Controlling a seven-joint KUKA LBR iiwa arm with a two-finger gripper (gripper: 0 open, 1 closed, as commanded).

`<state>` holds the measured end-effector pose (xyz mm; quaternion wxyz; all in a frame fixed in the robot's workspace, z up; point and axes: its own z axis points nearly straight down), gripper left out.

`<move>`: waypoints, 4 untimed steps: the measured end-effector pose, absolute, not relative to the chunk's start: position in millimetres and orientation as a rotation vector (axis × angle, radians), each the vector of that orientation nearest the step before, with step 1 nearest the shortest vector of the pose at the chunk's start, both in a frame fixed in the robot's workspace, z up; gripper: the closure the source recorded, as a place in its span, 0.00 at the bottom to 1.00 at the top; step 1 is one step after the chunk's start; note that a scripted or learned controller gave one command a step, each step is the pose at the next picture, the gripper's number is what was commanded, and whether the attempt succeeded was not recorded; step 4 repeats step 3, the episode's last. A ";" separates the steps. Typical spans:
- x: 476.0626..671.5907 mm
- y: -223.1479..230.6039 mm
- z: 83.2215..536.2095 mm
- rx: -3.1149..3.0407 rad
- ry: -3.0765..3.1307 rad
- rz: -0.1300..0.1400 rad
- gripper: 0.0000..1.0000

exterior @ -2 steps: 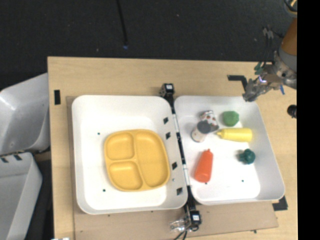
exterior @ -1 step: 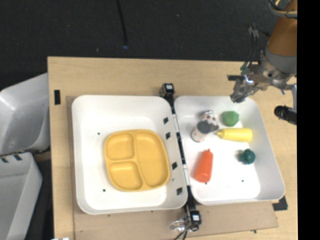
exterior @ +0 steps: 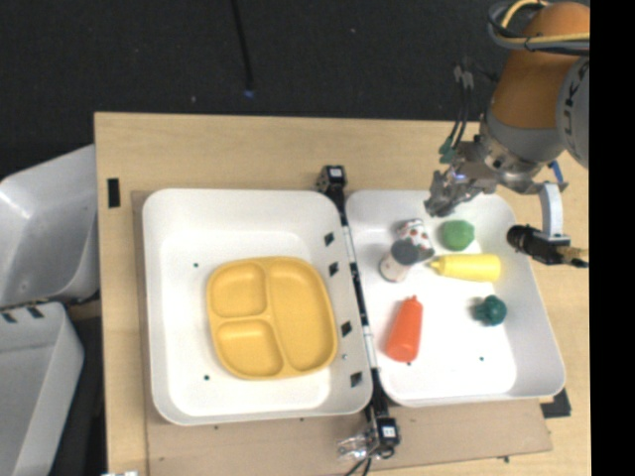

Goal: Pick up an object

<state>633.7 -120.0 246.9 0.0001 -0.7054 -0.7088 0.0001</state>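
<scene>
The right bin (exterior: 526, 365) holds several small things: a light green ball (exterior: 457, 233), a yellow bottle (exterior: 466, 266) lying on its side, an orange-red bottle (exterior: 404, 329), a dark green lump (exterior: 488, 311) and a grey and white piece with red marks (exterior: 405, 248). My gripper (exterior: 441, 202) hangs over the back of this bin, just left of and behind the green ball. Nothing shows between its fingers.
The left bin (exterior: 169, 365) holds a yellow divided plate (exterior: 270, 316). A row of black clips runs along the seam between the bins (exterior: 349, 286). Beyond the wooden bench lies dark floor, and white shapes stand at the far left.
</scene>
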 end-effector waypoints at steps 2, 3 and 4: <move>611.9 -9.3 248.0 -2.213 -2.228 -0.002 1.00; 599.2 46.5 254.2 -2.211 -2.228 -0.001 1.00; 599.2 46.5 254.2 -2.211 -2.228 -0.001 1.00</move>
